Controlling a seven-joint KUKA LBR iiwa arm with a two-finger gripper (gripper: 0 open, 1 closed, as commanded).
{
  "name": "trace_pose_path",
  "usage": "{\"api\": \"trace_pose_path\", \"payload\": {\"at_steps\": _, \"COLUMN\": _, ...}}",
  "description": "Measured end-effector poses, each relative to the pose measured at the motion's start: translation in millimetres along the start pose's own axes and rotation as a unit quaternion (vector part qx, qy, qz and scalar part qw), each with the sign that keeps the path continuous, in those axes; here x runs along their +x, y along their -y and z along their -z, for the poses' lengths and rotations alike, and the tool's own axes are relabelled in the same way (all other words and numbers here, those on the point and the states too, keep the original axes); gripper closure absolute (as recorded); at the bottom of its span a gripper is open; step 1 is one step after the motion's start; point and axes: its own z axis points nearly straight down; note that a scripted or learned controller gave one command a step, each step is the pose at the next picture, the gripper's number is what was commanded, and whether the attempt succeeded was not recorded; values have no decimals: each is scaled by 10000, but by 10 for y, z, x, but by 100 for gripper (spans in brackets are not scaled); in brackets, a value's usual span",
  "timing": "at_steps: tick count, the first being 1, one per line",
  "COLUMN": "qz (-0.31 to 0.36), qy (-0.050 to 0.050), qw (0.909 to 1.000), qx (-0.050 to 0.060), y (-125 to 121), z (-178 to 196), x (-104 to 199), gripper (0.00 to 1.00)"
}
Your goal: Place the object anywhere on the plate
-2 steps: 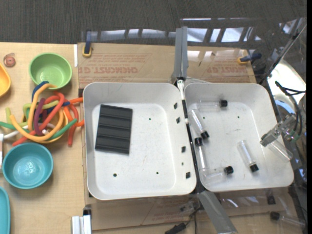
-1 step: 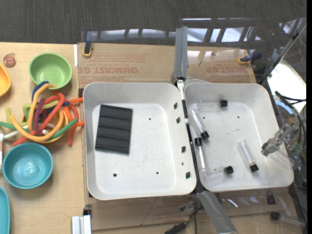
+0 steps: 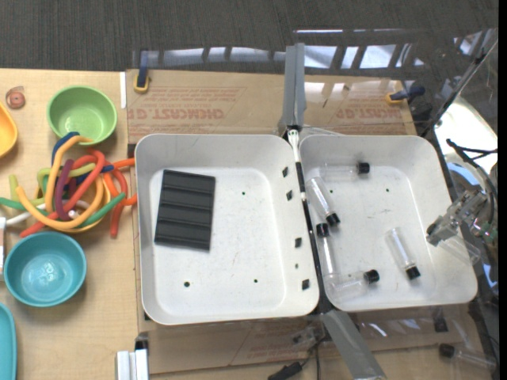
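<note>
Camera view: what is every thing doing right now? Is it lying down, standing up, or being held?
Black ridged rectangular plate: lying flat in the left white bin.
Clear plastic tubes with black caps: capped, lying on their sides in the right white bin.
Pincer: at the right bin's right edge, apart from the tubes.
Green bowl: upright.
Blue bowl: upright.
Coloured ropes: tangled in a heap.

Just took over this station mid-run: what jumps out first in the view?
A black ridged plate lies flat in the left bin. Several clear tubes with black caps are scattered in the right bin, and the claw sits at that bin's right edge. Left of the bins, colourful bowls and ropes draw the eye.
</note>
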Motion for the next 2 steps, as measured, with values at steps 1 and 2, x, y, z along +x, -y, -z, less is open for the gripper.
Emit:
{"api": "trace_pose_path", "payload": {"at_steps": 1, "qz": 957, "qy": 8, "qw": 9954, "qx": -5, "y": -76, "z": -54, "x": -62, "gripper": 100}}
{"api": "trace_pose_path", "payload": {"at_steps": 2, "qz": 2247, "qy": 16, "qw": 9744, "qx": -11, "y": -1028, "z": 83, "x": -1089, "gripper": 100}}
